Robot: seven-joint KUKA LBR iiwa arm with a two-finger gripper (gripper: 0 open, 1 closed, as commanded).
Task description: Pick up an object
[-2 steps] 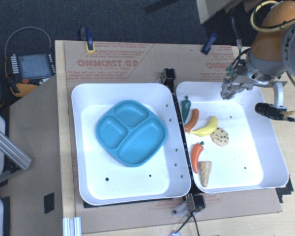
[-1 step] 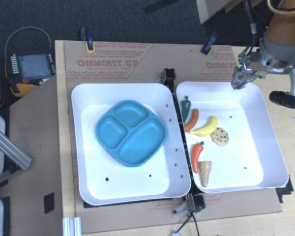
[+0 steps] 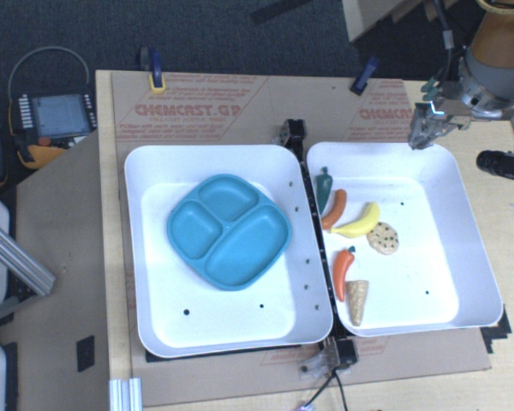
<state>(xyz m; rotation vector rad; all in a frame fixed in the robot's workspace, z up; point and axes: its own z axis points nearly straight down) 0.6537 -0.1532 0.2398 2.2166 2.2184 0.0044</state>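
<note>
- The bench [image 3: 240,101] is a cardboard-covered board printed with red lettering, bearing two shallow white bins side by side.
- The left bin [image 3: 154,315] holds a blue divided plate [image 3: 230,241] with three compartments, lying flat near its middle.
- The right bin [image 3: 445,255] holds the small toy foods, all gathered in its left part.
- The arm [image 3: 497,50] enters at the upper right of the frame, cut off by the top and right edges.
- The gripper [image 3: 424,134] sits over the upper rim of the right bin, well apart from the foods; it is small and blurred, so whether it is spread or closed cannot be told, and nothing is seen in it.
- A yellow banana [image 3: 360,222] lies just beside a speckled cookie [image 3: 383,239].
- An orange carrot [image 3: 334,209] touches a dark green pepper [image 3: 325,187] by the bin's left wall.
- A second carrot [image 3: 343,271] lies above a beige cone-shaped piece [image 3: 357,301], hard to make out.
</note>
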